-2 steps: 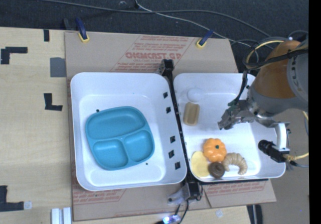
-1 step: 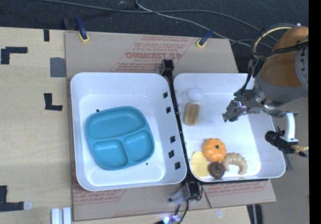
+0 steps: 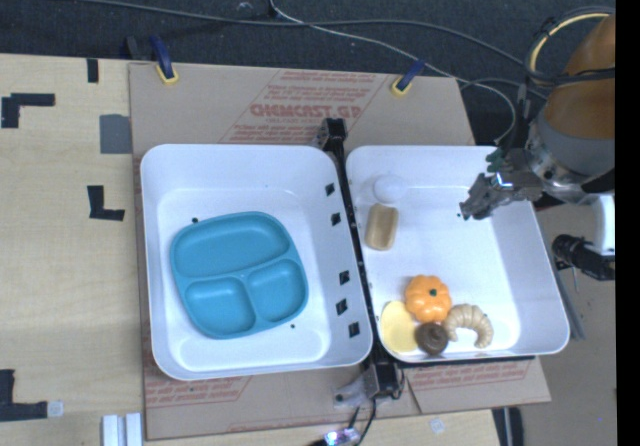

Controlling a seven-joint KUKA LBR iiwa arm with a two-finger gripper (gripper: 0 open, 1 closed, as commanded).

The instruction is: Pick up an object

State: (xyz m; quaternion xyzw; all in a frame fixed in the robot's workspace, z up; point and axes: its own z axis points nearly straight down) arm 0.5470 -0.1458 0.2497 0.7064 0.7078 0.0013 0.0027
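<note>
While my gripper (image 3: 478, 202) hangs over the upper right part of the right bin (image 3: 520, 264), I cannot tell how it is set; nothing shows in it. Below it, toward the bin's near edge, sit an orange pumpkin (image 3: 428, 298), a croissant (image 3: 472, 322) just right of it, a dark brown round thing (image 3: 432, 338) and a pale yellow piece (image 3: 397, 327), all crowded together. A tan block (image 3: 382, 227) lies by the left wall, a white lid (image 3: 388, 191) just above it. The left bin (image 3: 160, 184) holds a blue divided plate (image 3: 238, 272). Both bins rest on cardboard (image 3: 300, 104) on the tabletop (image 3: 60, 264).
</note>
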